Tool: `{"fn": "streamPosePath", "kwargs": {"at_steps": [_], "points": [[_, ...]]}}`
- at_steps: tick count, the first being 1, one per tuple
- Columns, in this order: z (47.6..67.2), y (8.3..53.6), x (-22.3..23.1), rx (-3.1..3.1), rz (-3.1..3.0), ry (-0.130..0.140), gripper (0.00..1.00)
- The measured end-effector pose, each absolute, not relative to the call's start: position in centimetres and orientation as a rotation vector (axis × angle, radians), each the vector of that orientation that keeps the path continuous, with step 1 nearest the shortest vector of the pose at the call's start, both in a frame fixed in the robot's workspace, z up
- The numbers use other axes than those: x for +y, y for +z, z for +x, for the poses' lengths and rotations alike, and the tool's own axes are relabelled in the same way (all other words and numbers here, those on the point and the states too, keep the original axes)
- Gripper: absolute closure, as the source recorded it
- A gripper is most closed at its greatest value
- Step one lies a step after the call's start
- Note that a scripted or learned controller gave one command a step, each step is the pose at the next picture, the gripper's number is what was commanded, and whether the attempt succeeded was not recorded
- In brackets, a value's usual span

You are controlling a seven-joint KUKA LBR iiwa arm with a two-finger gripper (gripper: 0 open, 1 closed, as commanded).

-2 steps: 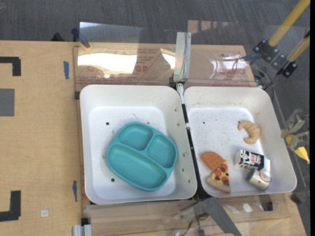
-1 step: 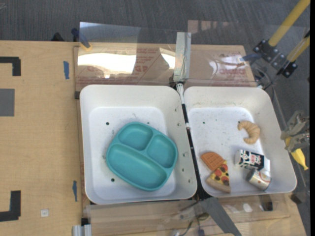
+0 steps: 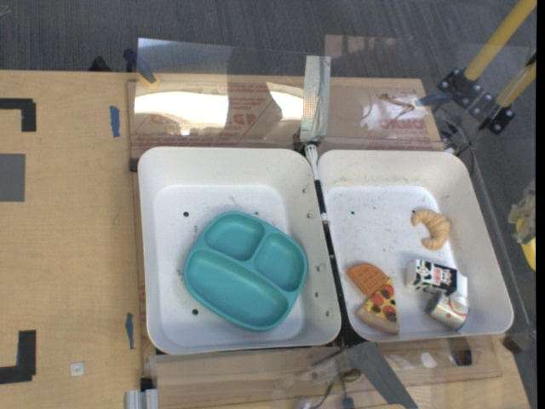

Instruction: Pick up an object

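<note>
A teal divided plate [image 3: 246, 268] lies in the left bin [image 3: 162, 177]. In the right bin [image 3: 375, 173] a toy croissant [image 3: 433, 227] rests toward the right wall. Near the front of that bin sit an orange toy bread piece [image 3: 368, 276] and a toy pizza slice [image 3: 381, 306], touching each other. To their right lie a small black-and-white carton [image 3: 435, 276] and a silver can [image 3: 447, 310], close together.
Clear plastic panels [image 3: 255, 92] stand behind both bins, with a grey strip [image 3: 314, 96] between them. Yellow poles with a black clamp [image 3: 481, 66] rise at the top right. Brown bench surface [image 3: 60, 245] extends to the left with black markers.
</note>
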State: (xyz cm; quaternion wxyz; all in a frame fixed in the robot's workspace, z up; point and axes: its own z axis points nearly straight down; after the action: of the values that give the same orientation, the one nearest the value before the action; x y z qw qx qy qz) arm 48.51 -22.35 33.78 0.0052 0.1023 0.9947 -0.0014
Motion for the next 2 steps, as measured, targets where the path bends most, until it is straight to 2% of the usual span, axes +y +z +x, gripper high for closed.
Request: {"fn": "streamPosePath", "kwargs": {"at_steps": [1,2], "points": [[50.4,32.5,-22.3,2.932,1.109,-0.001,1.0],[52.2,35.3,-22.3,2.614,1.729,0.001,1.0]]}}
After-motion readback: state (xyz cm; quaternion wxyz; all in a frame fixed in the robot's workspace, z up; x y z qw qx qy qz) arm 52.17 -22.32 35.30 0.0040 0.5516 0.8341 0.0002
